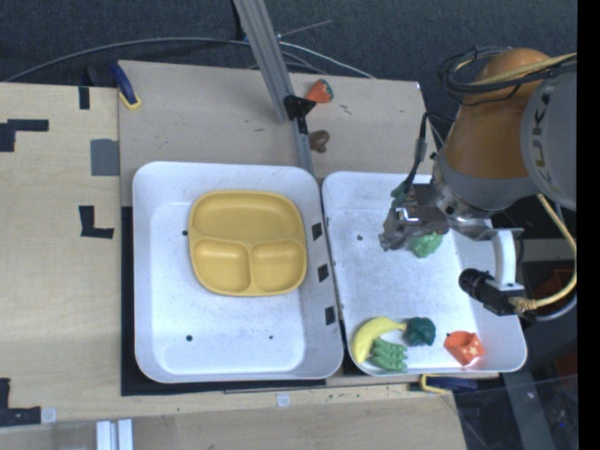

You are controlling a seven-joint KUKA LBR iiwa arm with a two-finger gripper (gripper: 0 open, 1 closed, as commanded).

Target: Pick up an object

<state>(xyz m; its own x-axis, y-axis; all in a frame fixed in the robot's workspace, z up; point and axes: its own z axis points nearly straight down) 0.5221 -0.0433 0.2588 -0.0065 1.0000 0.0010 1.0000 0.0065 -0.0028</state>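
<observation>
My gripper (pixel 405 230) hangs over the upper middle of the right bin (pixel 361 209). A small light green object (pixel 428 245) shows right beside its lower right side, partly covered by it; I cannot tell whether it is held or lying on the bin floor. Along the right bin's front edge lie a yellow banana (pixel 373 330), a bright green knobbly toy (pixel 389 354), a dark teal piece (pixel 420 331) and an orange-red piece (pixel 463 347).
A yellow divided plate (pixel 248 242) lies in the upper part of the left bin (pixel 159 345). A slanted grey pole (pixel 267 45) with a black clamp stands behind the bins. A black cable connector (pixel 483 289) juts out to the right of the gripper.
</observation>
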